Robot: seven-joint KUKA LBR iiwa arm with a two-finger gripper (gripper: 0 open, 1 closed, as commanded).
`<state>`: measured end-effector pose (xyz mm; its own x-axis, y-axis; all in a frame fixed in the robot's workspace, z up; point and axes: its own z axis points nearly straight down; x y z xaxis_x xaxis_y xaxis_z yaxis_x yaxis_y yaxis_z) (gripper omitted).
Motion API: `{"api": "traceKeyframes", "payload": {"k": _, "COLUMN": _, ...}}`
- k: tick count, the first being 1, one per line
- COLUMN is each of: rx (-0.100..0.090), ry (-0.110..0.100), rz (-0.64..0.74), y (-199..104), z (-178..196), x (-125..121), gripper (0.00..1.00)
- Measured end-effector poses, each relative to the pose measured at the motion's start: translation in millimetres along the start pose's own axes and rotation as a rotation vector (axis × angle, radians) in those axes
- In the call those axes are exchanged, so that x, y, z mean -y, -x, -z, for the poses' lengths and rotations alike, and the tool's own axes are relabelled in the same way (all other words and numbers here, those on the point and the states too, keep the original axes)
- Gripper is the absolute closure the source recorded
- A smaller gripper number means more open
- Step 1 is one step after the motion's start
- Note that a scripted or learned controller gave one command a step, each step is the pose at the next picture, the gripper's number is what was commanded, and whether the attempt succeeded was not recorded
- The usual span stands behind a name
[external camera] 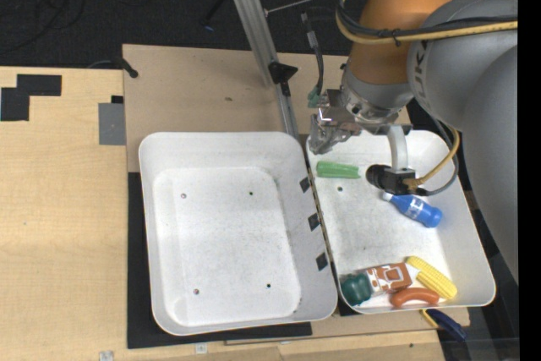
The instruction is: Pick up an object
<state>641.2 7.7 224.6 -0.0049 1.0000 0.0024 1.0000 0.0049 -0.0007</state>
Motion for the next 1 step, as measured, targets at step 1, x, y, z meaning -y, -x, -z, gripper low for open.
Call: {"api": "traceKeyframes", "payload": {"k": 1, "rx": 0.001, "ry": -0.001, "rz": -0.001, "y": -51.2, "z": -8.8, "x": -6.0, "gripper": 1.0}}
